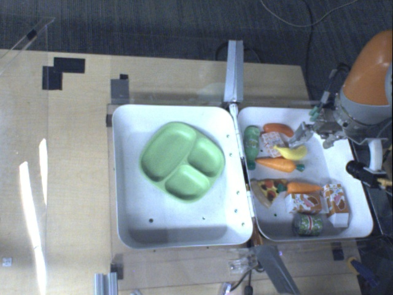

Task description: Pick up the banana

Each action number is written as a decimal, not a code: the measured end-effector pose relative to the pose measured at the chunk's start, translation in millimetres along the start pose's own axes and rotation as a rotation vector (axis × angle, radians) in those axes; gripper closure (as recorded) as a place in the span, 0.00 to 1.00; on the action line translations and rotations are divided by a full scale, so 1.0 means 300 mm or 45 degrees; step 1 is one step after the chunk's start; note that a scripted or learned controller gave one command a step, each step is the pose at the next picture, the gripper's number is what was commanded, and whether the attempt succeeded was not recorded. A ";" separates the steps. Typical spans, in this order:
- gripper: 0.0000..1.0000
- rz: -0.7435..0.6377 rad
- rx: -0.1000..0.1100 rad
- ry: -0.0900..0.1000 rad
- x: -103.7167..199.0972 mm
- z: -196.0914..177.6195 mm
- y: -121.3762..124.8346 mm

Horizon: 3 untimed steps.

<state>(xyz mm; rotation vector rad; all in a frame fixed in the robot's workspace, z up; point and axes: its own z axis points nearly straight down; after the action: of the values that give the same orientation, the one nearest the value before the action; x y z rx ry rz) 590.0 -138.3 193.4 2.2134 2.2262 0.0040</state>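
The banana (290, 152), small and yellow, lay in the right bin (359, 229) near its middle, and everything else can be placed from it. The tool (302, 134) of the grey arm (368, 85) hung just above the banana's upper edge, its light metal tip pointing down and to the left toward the fruit; whether it was released or clenched could not be told, and the banana was not visibly between anything. Directly below the banana, touching or nearly so, lay an orange carrot (279, 164). Above and to the banana's left sat a red-orange sausage-like piece (277, 129) and a small pale packet (269, 142), with a green corn cob (251, 142) farther left against the bin wall. Lower down from the banana were a pizza slice (266, 191), a second carrot (304, 188), a patterned carton (334, 200) and a dark green can (307, 225). Well to the banana's left, across the metal divider (234, 72), the left bin (129, 220) held a green three-compartment plate (182, 160). Both bins rested on the pale wooden tabletop (67, 177)
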 end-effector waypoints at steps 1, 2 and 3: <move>0.00 -0.078 -0.026 -0.005 -0.006 0.323 0.129; 0.00 -0.093 -0.037 -0.009 0.007 0.319 0.088; 0.00 -0.133 -0.032 -0.009 -0.228 0.317 0.061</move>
<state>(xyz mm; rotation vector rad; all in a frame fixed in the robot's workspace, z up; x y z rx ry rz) 609.0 -206.5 98.3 2.0792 2.3212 0.0233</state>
